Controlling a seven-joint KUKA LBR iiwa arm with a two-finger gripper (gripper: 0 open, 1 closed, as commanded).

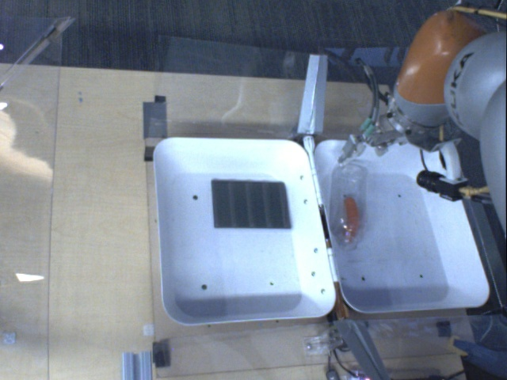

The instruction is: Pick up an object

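No words or labels can be read anywhere. On the left, the wooden desk [79, 236] is bare and pale. Next comes the left bin [178, 291], white and shallow, with a dark ribbed rectangle [250, 204] flat in its middle. A thin metal post [311, 93] stands behind the spot where the two bins meet. The right bin [428, 275] sits just beside the left one. Near its left wall lies a clear plastic bottle [349, 204], see-through and long, with something orange-red inside it. The bottle's top end points up toward the end effector [372, 137]. The end effector hangs over the back left corner of the right bin, close to the bottle's top. Whether it grips the bottle cannot be told. The grey arm [483, 85] with its orange band [432, 54] reaches in from the right.
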